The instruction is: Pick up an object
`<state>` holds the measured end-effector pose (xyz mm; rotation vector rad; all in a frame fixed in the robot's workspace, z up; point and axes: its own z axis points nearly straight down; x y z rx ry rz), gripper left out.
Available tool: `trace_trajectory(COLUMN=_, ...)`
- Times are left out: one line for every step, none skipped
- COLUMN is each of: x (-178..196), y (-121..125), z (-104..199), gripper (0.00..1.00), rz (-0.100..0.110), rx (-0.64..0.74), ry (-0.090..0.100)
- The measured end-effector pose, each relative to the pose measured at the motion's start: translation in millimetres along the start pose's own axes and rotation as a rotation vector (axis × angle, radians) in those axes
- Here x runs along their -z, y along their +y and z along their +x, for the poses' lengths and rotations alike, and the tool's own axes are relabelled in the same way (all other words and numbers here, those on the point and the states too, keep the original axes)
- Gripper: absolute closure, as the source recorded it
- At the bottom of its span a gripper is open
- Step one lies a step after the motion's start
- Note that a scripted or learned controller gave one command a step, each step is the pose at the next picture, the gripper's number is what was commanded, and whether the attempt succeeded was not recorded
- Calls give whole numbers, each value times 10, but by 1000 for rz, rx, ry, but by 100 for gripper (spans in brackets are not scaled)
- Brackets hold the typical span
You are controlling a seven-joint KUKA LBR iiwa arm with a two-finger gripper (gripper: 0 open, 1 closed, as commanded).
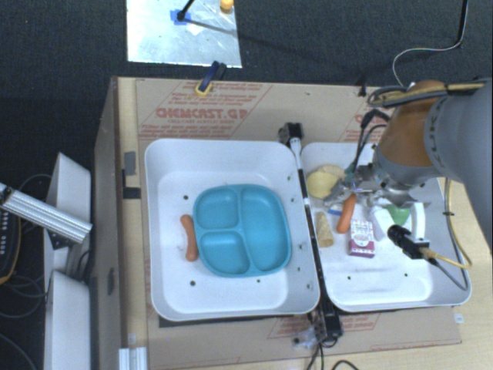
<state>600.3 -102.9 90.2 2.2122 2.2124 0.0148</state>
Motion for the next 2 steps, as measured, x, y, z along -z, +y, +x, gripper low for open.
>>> trace_trajectory(x=117, y=19, z=4, gripper=100, rz=-5, rx=2, ry=0)
trace_trajectory(x=1450, y=-69, z=418, gripper=100, rz=10, rx=4, ry=2)
